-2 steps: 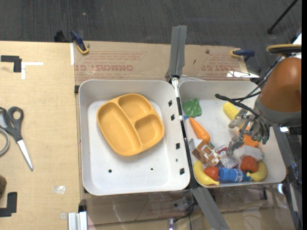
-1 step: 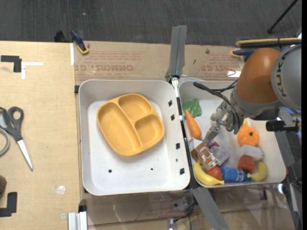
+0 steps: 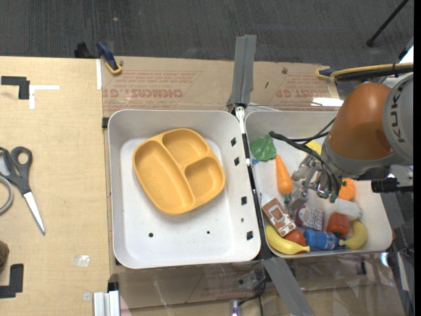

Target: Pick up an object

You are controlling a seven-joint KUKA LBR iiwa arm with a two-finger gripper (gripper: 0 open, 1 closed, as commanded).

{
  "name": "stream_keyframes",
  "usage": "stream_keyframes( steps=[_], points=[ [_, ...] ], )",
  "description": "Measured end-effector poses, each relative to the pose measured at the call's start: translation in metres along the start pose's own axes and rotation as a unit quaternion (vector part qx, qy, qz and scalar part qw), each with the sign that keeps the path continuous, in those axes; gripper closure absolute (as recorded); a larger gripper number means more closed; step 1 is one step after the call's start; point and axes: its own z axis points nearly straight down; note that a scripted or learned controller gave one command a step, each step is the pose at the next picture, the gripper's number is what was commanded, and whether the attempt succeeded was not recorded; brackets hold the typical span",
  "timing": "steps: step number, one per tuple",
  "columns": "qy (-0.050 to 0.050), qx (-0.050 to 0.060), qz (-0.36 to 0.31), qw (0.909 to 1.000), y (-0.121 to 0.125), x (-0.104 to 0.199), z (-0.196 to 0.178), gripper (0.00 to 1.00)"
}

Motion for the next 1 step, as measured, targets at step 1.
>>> stream_keyframes(
  steps=[1],
  points=[
    [0.0, -0.001, 0.03, 0.9995, 0.0401, -0.047, 0.0002, 0.0]
  ],
)
